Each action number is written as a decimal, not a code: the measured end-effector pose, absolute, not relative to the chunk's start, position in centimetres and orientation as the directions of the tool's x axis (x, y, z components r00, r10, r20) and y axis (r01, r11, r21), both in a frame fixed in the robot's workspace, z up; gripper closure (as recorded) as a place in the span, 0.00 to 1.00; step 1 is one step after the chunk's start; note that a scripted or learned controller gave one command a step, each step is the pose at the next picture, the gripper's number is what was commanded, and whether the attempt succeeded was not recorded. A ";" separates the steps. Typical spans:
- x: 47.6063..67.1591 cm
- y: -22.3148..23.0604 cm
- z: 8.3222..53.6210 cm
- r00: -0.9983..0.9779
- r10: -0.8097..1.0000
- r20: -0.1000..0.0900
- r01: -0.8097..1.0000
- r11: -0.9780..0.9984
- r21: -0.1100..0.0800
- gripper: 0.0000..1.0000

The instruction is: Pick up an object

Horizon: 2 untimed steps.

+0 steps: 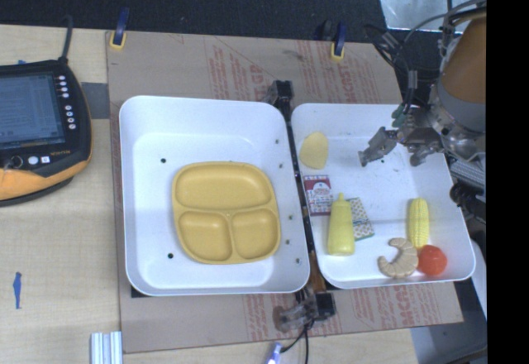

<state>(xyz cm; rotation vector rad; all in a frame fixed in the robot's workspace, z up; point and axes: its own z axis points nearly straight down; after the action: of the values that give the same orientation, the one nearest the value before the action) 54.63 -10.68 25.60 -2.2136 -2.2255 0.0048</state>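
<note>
Yellow tray [225,211] in left bin [140,135]

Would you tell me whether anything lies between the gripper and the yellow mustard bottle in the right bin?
Nothing visible does: bare white bin floor separates the gripper from the mustard bottle. The small card lies left of that path.

You have two bins, the left bin [140,189] and the right bin [364,126], both of smooth white plastic with a soft sheen. In the left one, the yellow divided tray [225,212] looks like matt moulded plastic. Beneath the bins lies a sheet of brown cardboard [207,56], dull and printed, on a pale wood-grain bench [50,271]. The mustard bottle [340,227], corn cob [417,222] and tomato [431,260] look like smooth toy plastic. The gripper [395,147] shows dull grey metal.
</note>
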 end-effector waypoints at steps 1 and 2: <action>53.4 -10.5 14.1 -0.005 1.000 -0.001 1.000 0.005 -0.006 0.00; 53.1 -10.6 9.5 -0.006 1.000 0.001 1.000 0.006 0.000 0.00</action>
<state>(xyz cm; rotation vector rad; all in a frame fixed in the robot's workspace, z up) 53.14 -10.57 9.48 -2.2139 -2.2281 -0.0006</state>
